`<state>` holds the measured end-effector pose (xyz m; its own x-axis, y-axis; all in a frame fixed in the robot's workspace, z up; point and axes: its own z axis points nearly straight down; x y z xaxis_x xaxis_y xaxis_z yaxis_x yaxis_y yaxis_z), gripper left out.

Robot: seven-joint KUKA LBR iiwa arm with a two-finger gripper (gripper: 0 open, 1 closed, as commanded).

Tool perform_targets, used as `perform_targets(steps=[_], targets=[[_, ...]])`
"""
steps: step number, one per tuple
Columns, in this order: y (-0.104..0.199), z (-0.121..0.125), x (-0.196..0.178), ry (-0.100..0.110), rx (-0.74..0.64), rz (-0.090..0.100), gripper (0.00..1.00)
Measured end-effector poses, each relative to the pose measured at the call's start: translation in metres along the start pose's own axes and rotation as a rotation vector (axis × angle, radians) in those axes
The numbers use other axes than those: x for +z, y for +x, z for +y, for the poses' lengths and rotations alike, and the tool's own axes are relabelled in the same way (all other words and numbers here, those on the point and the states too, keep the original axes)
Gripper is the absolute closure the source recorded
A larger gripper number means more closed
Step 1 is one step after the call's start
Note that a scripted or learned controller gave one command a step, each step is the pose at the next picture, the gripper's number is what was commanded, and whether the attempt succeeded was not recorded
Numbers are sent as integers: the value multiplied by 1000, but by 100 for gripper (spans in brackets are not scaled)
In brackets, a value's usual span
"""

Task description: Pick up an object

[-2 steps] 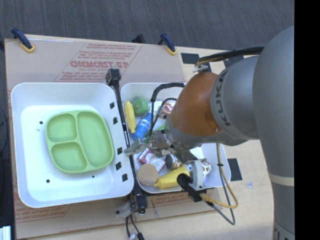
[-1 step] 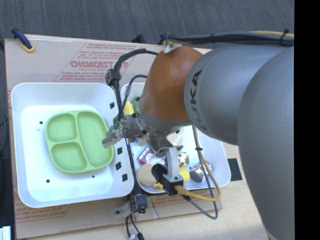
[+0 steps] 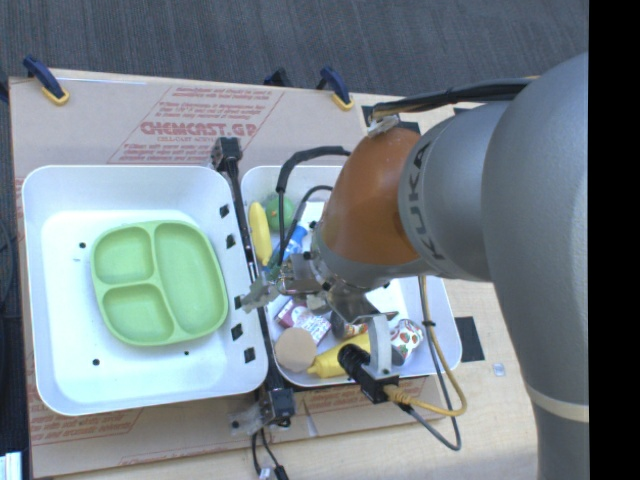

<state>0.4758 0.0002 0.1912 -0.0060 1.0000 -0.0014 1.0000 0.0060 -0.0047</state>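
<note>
The grey arm with its orange band (image 3: 375, 203) reaches from the right over the right white bin (image 3: 445, 353). My gripper (image 3: 312, 298) hangs low among a pile of small objects there. Around it lie a yellow banana-like piece (image 3: 259, 230), a green item (image 3: 280, 211), a blue object (image 3: 298, 236), a tan round disc (image 3: 294, 348), a yellow piece (image 3: 332, 360), a maroon-and-white packet (image 3: 300, 318) and a white item with red and green spots (image 3: 405, 340). The wrist hides much of the bin, and I cannot make out anything between the fingers.
The left white bin (image 3: 60, 368) holds a light green divided plate (image 3: 158, 281). Black clips line the divider (image 3: 240, 268) between the bins. A yellow cable (image 3: 430, 406) loops past the right bin's front edge. Blue clamps (image 3: 335, 83) hold the cardboard base at the back.
</note>
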Motion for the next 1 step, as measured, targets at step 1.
perform_targets(steps=[1], targets=[[1, 0, 0, -1, -1, 1, 0]])
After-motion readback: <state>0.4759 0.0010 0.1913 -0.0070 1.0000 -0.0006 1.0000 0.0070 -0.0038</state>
